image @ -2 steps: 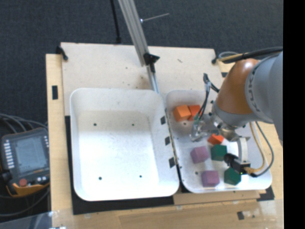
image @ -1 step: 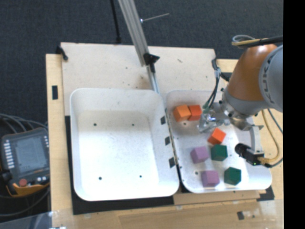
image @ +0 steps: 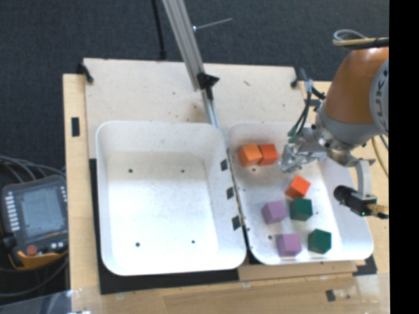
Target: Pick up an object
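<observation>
Gripper (image: 294,161): over right bin, jaw state not discernible, nothing visibly between fingers.
Lone orange block (image: 298,187): just below jaws, turned diamond-wise, one corner toward gripper; no clear long axis.
Orange pair (image: 257,154): just left of jaws, touching side by side, long axis left-right.
Green blocks (image: 301,209): farther below, second (image: 319,241) lower right.
Purple blocks (image: 274,211): below left of jaws, second (image: 288,244) beyond.
Right bin (image: 347,247): holds all blocks.
Left bin (image: 163,195): well left of jaws.

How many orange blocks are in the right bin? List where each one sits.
3. Two orange blocks touch side by side near the far left of the right bin: one, another. A third lies just below the gripper. The arm could hide more.
</observation>
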Robot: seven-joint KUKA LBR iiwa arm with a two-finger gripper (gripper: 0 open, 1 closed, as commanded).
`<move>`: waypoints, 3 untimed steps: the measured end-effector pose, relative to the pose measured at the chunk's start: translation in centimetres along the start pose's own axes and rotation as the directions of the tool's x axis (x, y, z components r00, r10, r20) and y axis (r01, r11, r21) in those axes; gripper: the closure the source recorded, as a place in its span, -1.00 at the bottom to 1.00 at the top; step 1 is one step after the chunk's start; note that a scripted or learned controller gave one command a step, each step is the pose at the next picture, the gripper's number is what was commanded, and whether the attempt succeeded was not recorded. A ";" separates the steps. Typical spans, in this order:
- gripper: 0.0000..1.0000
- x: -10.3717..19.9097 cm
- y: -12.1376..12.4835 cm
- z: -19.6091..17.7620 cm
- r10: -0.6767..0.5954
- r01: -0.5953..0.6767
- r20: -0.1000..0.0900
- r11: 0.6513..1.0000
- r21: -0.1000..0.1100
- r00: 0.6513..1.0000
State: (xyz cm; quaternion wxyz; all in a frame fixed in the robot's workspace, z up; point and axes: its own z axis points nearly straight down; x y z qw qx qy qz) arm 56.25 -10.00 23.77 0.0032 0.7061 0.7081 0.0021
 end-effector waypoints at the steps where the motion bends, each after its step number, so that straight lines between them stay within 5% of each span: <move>1: 1.00 5.2 1.0 0.8 -0.004 0.004 -0.002 1.000 0.006 1.000; 3: 1.00 16.7 1.6 1.8 -0.005 0.005 -0.003 1.000 0.007 1.000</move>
